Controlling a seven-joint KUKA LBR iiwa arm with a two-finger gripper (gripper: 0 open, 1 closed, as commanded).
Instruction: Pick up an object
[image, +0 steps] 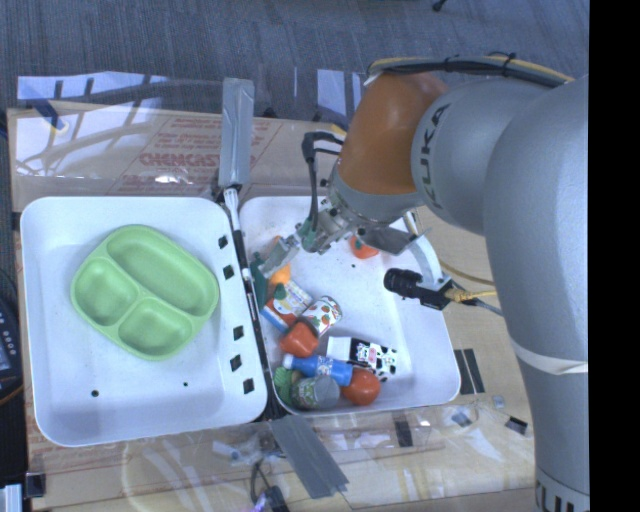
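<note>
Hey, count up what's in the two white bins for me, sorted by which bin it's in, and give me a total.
Left bin: 1, the green divided plate.
Right bin: roughly 8 small toy items heaped near the divider, among them a cow-print carton, a blue bottle and a printed can; the overlap makes this count uncertain.
Total: roughly 9.

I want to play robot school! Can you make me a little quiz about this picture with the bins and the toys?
1. True or false: the green divided plate lies in the left bin.
2. Which bin has the gripper over it? A) left B) right
3. Fill in: the black-and-white cow-patterned box lies beside a ______ tomato-like toy.

Key: 1 true; 2 B; 3 red.
</note>
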